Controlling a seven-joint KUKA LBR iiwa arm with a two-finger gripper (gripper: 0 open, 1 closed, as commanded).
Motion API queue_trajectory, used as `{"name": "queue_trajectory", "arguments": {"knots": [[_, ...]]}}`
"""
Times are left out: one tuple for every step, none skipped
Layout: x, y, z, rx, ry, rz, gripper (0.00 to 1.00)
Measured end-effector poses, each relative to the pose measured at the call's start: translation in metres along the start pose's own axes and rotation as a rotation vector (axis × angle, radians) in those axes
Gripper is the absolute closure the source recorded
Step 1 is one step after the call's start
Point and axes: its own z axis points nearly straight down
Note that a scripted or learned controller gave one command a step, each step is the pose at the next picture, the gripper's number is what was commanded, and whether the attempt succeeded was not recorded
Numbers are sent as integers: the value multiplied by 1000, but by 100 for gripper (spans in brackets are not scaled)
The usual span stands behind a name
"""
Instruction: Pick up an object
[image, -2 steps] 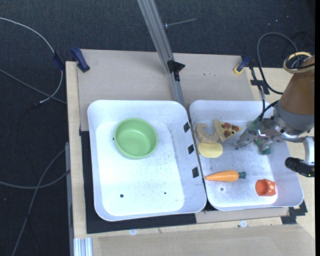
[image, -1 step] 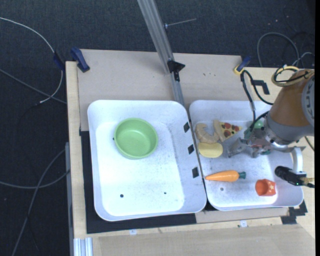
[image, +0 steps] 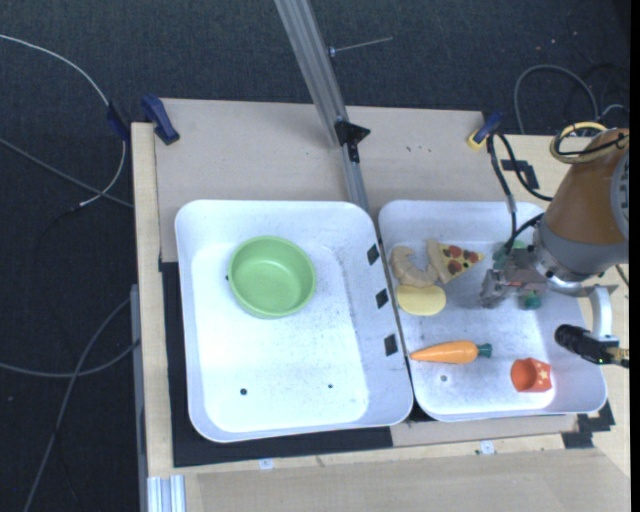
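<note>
My gripper (image: 500, 287) hangs low over the right bin (image: 440, 402), near its middle right, with the grey and orange arm behind it at the right. Just left of it and slightly farther back lies a pizza slice (image: 455, 260). Further left are a beige piece (image: 407, 263) and a yellow lemon-like piece (image: 421, 300). An orange carrot (image: 447, 351) lies towards the front of the bin, below and left of the gripper. In the front right corner sits a red piece (image: 530, 375). Nothing is visibly held.
The left bin (image: 290, 400) holds a green bowl (image: 271, 276) at its back left. A metal pole (image: 325, 70) slants down to the gap between the bins. Black cables (image: 510, 185) trail behind the arm at the right.
</note>
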Motion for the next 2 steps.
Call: {"name": "queue_trajectory", "arguments": {"knots": [[-3, -4, -48, -12, -7, 1, 100], [5, 3, -111, -15, -7, -3, 100]]}}
